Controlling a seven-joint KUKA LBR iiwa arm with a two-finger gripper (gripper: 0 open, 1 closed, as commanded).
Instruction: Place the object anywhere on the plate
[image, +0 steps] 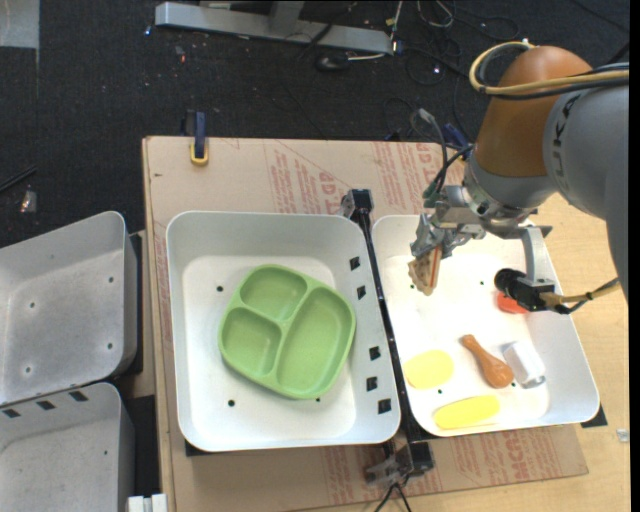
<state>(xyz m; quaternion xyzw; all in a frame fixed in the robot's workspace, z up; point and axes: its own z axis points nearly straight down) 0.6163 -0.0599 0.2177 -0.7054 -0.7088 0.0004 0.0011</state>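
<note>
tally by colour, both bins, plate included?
Green: 1, plate
Yellow: 2, round piece, oblong piece
Brown: 2, wedge in the gripper, club-shaped piece
Grey: 1, block
Red: 1, small piece
Total: 7

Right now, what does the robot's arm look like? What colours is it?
The arm is thick, round and grey, with dark letters printed on its side. Above the wrist sits a rounded orange band, and a pale yellow cable loops over it. The end effector is small and made of silvery metal, with thin dark wires running to it.
</note>
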